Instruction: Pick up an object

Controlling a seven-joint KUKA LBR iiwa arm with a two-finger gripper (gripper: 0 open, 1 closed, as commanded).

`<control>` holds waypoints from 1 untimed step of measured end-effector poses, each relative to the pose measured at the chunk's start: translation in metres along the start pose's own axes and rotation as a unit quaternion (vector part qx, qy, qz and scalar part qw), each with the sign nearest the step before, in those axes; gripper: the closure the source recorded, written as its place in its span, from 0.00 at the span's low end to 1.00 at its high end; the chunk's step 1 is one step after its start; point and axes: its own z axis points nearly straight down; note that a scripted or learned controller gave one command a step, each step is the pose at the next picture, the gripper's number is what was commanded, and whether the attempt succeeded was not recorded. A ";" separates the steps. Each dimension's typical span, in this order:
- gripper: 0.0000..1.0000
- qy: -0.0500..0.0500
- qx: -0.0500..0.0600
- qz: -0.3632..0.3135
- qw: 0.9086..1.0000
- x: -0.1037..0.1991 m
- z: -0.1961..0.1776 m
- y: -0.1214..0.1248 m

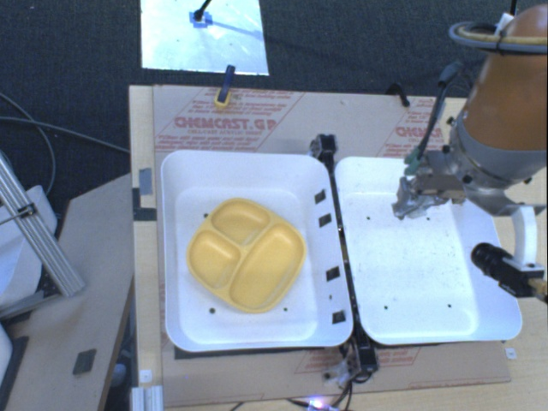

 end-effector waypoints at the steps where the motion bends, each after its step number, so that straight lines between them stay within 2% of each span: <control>1: 1.00 0.000 0.005 -0.002 1.000 0.021 0.020 0.001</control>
